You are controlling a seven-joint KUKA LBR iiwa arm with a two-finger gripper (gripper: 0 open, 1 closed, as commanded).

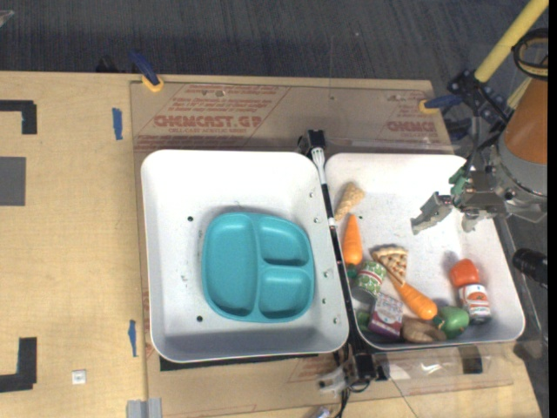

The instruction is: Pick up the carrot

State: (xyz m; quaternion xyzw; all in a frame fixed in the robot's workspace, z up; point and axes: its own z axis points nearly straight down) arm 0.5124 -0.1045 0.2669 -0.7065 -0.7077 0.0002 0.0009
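Note:
An orange carrot (pixel 352 241) lies against the left wall of the right bin (pixel 513 320), its thin end pointing to the back. A second orange carrot (pixel 416 301) lies slanted among the toys at the front of that bin. My gripper (pixel 449 215) hangs over the right bin's back right part, to the right of the first carrot and well apart from both. It is open, its two grey fingers (pixel 426 213) spread with nothing between them.
The right bin also holds a tan cone (pixel 349 198), a pizza slice (pixel 391 259), a green-labelled can (pixel 372 279), a purple packet (pixel 385 319), a green pepper (pixel 452 320) and a red bottle (pixel 471 289). A teal divided plate (pixel 258 266) sits in the left bin (pixel 165 233).

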